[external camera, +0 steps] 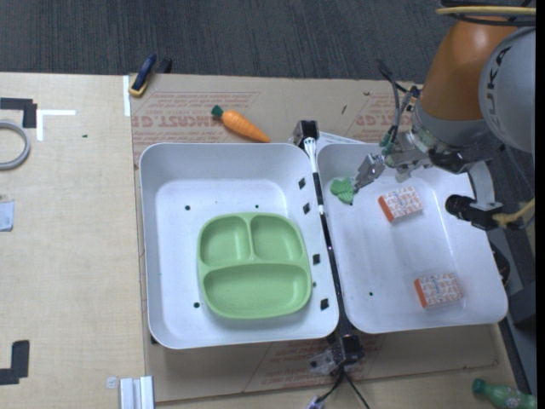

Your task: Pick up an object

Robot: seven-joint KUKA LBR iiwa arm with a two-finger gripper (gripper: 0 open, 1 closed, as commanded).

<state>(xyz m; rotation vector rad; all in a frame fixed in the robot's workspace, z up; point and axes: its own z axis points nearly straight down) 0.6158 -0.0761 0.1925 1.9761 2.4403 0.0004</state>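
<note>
The claw (368, 171) hangs low over the right bin (477, 309), near that bin's far-left corner, just beside a small green object (342, 191) lying there; whether it is spread or closed cannot be told. Two orange-and-white packets lie in the same bin, one (400, 204) near the far edge, one (438, 290) toward the near-right corner. A green divided plate (253, 266) sits in the left bin (170, 186). A toy carrot (240, 123) lies on the table (68, 245) behind the bins.

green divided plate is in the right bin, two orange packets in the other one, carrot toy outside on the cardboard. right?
Bins are swapped. The camera view shows the green divided plate in the left bin and the two orange packets in the right bin. The carrot toy does lie outside on the cardboard.
</note>
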